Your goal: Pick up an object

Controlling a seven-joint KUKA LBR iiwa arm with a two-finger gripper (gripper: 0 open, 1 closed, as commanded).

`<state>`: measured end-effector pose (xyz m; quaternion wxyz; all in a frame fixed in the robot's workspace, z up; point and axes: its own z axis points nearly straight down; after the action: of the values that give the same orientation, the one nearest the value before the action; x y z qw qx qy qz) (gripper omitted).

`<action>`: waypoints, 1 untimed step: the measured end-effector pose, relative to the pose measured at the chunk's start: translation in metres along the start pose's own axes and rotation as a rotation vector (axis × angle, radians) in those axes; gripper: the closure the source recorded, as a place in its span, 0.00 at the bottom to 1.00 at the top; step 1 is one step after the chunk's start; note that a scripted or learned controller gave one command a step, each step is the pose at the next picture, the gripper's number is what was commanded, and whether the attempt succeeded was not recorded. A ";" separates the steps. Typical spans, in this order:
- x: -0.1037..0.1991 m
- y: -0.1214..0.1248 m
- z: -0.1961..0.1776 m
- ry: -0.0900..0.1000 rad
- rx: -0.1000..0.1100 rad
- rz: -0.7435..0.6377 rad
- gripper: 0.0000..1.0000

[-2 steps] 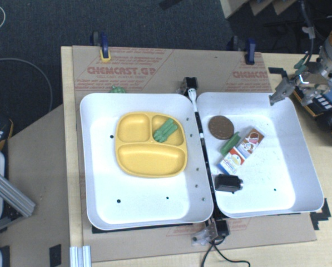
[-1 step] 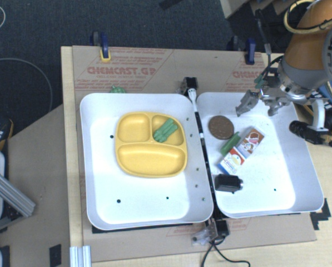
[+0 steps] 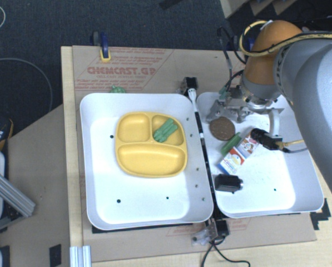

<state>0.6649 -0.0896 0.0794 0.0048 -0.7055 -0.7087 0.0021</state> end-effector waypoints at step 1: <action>-0.003 0.002 -0.019 -0.004 -0.012 0.002 1.00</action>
<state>0.6674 -0.0929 0.0986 -0.0008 -0.7063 -0.7079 -0.0006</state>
